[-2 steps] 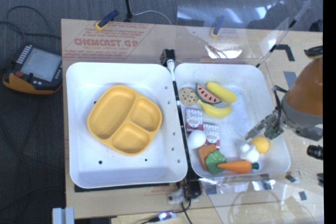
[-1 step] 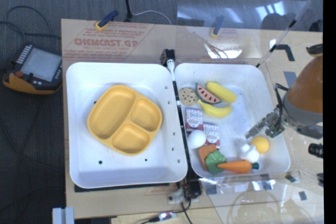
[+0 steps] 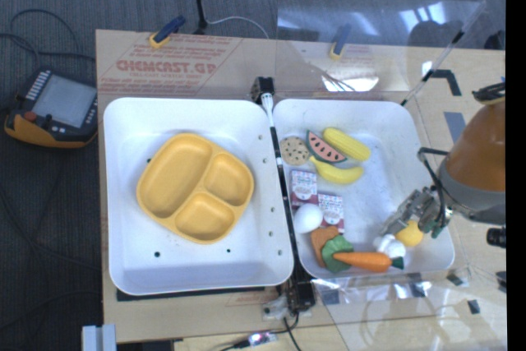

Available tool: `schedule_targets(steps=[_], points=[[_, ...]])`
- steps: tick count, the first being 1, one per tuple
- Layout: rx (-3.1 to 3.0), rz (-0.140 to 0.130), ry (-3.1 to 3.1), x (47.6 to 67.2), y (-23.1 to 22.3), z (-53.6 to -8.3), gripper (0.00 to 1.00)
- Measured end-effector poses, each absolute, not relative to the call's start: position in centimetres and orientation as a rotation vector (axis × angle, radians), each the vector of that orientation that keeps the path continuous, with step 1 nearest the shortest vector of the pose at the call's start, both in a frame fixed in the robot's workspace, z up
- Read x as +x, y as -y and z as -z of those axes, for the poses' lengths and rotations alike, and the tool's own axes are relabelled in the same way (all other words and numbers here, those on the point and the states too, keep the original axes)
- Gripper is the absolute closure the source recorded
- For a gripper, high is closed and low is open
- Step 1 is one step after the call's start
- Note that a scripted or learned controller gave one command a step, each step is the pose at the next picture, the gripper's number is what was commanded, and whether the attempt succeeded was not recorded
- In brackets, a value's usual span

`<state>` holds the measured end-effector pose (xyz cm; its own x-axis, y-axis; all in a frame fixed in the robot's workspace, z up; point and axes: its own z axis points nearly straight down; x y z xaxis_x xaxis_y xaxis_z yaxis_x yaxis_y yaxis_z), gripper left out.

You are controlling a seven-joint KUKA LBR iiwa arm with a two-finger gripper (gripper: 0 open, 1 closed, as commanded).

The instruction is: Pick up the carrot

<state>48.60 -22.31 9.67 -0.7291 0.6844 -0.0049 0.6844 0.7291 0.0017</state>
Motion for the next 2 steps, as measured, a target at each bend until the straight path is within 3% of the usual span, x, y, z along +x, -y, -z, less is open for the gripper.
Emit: schedule_targets(steps=[2], points=[[1.157,-0.006,-2.908,48.94,22.09,-11.45,1.0]])
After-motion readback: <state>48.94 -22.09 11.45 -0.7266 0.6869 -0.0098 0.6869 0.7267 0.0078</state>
